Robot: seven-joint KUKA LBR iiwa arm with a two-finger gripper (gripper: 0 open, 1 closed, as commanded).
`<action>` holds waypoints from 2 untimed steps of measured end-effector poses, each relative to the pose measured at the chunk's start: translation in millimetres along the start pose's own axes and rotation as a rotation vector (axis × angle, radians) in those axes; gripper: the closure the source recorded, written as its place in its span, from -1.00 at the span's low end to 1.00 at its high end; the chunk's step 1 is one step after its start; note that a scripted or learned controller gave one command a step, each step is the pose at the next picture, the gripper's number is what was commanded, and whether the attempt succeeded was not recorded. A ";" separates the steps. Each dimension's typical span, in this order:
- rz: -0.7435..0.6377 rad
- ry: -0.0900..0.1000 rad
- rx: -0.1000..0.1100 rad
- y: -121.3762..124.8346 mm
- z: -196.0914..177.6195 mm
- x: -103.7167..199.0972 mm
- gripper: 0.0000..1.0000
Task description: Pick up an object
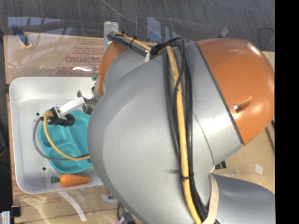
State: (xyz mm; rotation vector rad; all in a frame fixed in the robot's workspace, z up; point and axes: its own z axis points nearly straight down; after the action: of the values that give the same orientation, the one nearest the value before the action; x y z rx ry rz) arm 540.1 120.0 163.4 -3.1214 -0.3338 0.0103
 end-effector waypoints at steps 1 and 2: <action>0.007 0.001 0.000 4.7 -5.8 -31.3 1.00; -0.358 0.003 0.001 -3.4 70.9 -14.1 1.00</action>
State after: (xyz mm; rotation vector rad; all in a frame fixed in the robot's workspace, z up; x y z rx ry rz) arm 525.2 120.5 92.6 -3.0096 -0.8843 0.0049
